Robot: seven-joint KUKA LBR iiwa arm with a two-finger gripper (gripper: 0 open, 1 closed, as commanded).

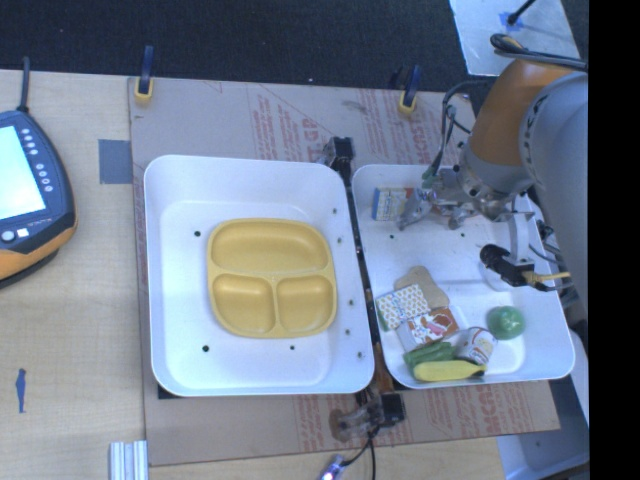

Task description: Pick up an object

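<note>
We are looking down on a pale wooden bench [80, 348] partly covered by a brown cardboard sheet [260, 118] printed with faint red lettering, pinned at its far edge by two clamps with yellow and blue handles [145, 78]. Beyond the bench the floor is dark carpet. At the far left a handheld control pendant [25, 193] with an orange rim and a pale screen is lying on the wood.

Two shallow white plastic bins are sitting side by side on the cardboard. The left bin [170, 268] is holding a smooth yellow plastic plate [270, 276], rounded at the corners and divided into three compartments.

The right bin [545, 353] is holding the loose things. Near its near edge we are seeing a yellow banana-shaped toy [447, 371] touching a green cucumber-like piece [430, 352], a small can [476, 346] lying tilted just beside them, and a round green ball [507, 321] further right. Flat printed cards [412, 313] are overlapping to the left of the can. A small blue and white packet [386, 204] is lying at the far left corner.

The grey arm with its orange band [510, 108] is reaching in from the right, and the gripper [430, 208] is hanging low over the far part of the right bin, just beside the packet. We cannot tell how the pincer is set.
</note>
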